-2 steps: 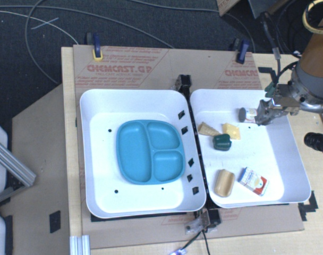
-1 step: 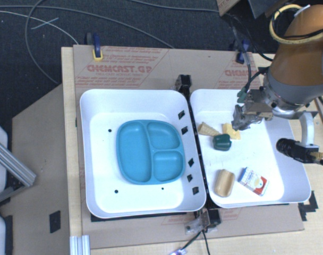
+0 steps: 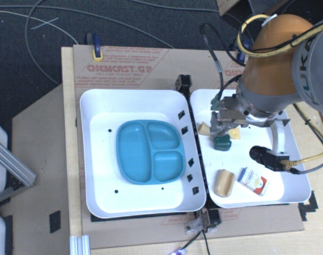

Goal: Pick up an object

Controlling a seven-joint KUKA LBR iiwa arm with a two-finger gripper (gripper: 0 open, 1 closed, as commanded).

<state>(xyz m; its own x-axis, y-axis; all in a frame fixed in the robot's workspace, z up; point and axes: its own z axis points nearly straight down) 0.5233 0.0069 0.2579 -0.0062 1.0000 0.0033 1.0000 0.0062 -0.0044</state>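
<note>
My gripper (image 3: 221,127) hangs over the left part of the right bin (image 3: 294,195). Directly under its tip lies a small dark green object (image 3: 222,143); I cannot tell whether they touch. Two pale tan pieces flank the gripper, one on its left (image 3: 204,129) and one on its right (image 3: 235,134). Nearer the bin's front edge lie a tan cylinder (image 3: 223,183) and a small red, white and blue packet (image 3: 254,180).
The left bin (image 3: 98,185) holds a blue divided plate (image 3: 150,151). A divider with black clips (image 3: 189,137) separates the two bins. The arm's grey and orange body (image 3: 273,57) covers the back of the right bin.
</note>
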